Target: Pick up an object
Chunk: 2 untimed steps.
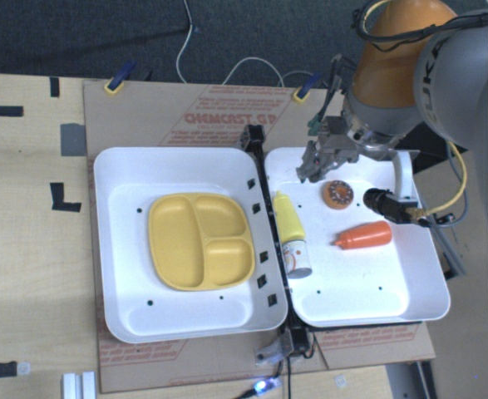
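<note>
The surface (27, 223) is carrying two white bins side by side on a cardboard sheet (219, 115). The left bin (115, 248) is holding a yellow divided plate (200, 241) w/ three compartments, lying flat near the middle. Just right of the divider, inside the right bin (410, 293), a yellow bottle (289, 231) w/ a clear cap end is lying lengthwise along the bin's left wall. Further right, a small round brown donut (338, 194) is sitting near the bin's back half, and an orange carrot-like piece (364, 236) is lying just below it (apart, not touching). The end effector (317, 167) is hovering over the back-left part of the right bin, near the donut; whether it is spread or pinched – cannot tell. Nothing is visibly sitting in its grasp.
</note>
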Motion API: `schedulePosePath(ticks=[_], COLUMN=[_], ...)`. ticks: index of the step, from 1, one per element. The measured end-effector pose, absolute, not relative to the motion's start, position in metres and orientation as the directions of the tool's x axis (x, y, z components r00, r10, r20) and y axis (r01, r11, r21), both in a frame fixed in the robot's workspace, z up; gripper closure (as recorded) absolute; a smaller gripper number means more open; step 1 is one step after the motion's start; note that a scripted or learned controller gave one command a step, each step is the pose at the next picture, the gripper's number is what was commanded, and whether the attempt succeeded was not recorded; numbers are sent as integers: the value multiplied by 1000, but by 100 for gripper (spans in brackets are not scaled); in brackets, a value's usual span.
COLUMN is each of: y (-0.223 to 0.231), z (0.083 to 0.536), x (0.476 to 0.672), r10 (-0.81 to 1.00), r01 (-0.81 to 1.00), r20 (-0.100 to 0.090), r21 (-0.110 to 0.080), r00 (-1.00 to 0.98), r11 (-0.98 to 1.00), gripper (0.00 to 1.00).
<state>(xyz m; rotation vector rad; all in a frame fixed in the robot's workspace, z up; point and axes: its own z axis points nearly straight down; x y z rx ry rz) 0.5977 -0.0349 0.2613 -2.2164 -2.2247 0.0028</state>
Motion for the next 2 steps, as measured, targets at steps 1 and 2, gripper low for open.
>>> schedulePosePath(ticks=[1,2], y=[26,76], z=[253,249], x=[585,573], r10=[1000,1000], r01=[1000,1000], r20=[1,0], r21=[-3,-3], r00=[-7,-6], r11=[7,6], gripper=[100,100])
